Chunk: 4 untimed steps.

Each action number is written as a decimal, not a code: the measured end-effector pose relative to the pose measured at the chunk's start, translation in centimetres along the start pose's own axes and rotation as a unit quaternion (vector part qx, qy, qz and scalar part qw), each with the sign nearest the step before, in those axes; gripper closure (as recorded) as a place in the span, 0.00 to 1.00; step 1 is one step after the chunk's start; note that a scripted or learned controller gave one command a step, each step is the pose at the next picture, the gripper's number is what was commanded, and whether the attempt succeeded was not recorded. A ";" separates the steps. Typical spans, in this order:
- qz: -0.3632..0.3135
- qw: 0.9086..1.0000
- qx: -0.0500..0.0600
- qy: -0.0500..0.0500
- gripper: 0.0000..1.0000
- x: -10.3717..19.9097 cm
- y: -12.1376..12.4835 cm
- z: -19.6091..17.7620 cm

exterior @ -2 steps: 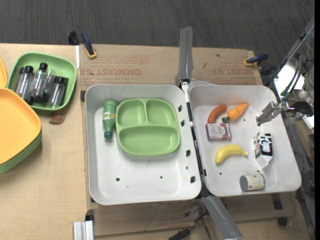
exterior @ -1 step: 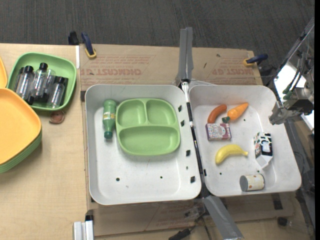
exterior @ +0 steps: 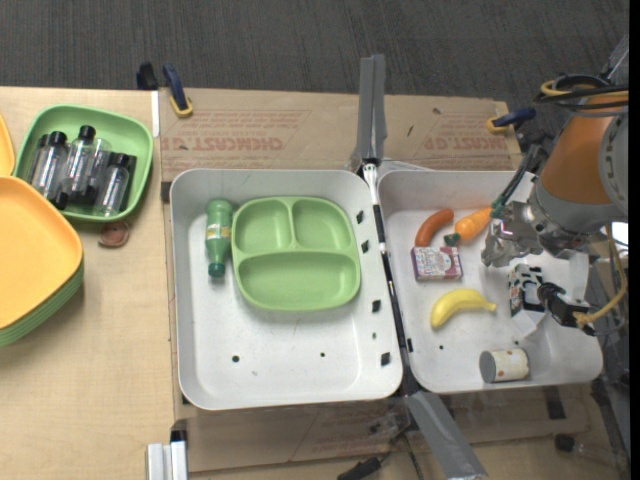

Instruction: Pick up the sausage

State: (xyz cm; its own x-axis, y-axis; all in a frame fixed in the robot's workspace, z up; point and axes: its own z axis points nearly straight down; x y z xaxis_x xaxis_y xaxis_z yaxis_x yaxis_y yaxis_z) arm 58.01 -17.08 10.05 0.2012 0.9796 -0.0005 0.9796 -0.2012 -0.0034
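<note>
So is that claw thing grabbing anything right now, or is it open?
Gripper: cannot be told whether open or shut; it hangs over the right bin, beside the carrot and near the sausage, with nothing visibly held.

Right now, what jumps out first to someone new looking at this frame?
Probably the green divided plate in the left bin, with a green bottle beside it. Next, the right bin with its scatter: reddish sausage, carrot, banana, with the claw just right of the carrot.
</note>
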 end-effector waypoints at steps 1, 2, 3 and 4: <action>-0.084 0.996 -0.001 0.000 1.00 -0.2 -0.5 0.8; -0.135 0.991 -0.001 0.000 1.00 3.1 -1.1 -8.2; -0.171 0.985 -0.002 -0.001 1.00 1.8 4.1 -0.3; -0.224 0.975 0.012 0.000 1.00 6.8 5.9 1.5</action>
State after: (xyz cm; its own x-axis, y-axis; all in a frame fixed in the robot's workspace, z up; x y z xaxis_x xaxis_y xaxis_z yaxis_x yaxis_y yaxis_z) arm 65.17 -11.66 8.56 -0.2465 0.9691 0.0053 0.9688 0.2465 -0.0263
